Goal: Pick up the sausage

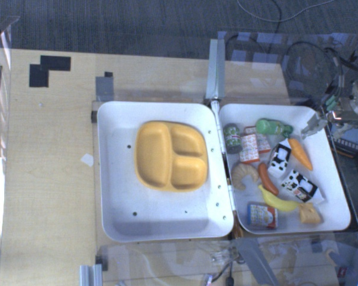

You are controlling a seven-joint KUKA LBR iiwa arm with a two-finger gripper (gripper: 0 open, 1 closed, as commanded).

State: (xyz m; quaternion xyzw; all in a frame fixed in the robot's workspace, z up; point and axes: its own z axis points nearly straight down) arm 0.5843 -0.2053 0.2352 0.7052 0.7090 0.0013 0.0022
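- camera view: gripper over right bin's far right corner, grasping nothing i can see; open or clenched, cannot tell
- sausage lies mid right bin, touching banana, beside croissant
- yellow tray in left bin

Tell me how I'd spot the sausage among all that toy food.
Look in the right-hand shallow white bin, near its middle. The small reddish-orange sausage lies at a slant there, between the pale bread-like lump and the black-and-white cow-patterned carton, its lower end by the yellow banana. It's darker and rounder-ended than the pointed orange carrot.
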